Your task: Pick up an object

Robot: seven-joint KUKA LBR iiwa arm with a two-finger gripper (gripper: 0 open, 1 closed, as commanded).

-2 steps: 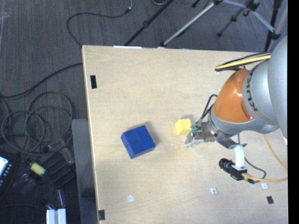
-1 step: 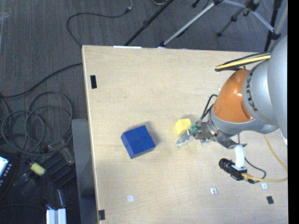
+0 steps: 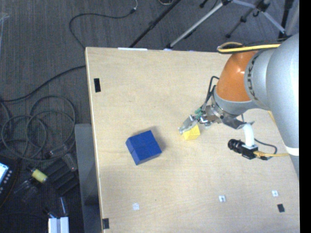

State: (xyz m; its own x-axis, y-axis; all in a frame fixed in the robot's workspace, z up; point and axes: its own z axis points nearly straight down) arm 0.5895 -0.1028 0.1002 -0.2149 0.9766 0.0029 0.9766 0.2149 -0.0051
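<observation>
Grey KUKA arm w/ orange band reaches in from the right edge of the frame over a pale wooden board that fills centre and right of the view. Its two-finger gripper sits just right of centre, tips down at a small yellow block; gripper touches or all but touches the block's upper left side. Can't tell whether the fingers are spread, clenched, or around the block: they are small and blurred. Blue cube lies on the board left of centre, lower than the yellow block and apart from it. A black cylindrical part w/ white fitting and yellow cable hangs off the arm at centre right. Small black marks dot the board's upper left and lower edges. Dark carpet w/ looping black cables covers the left side; tripod legs cross the top.
</observation>
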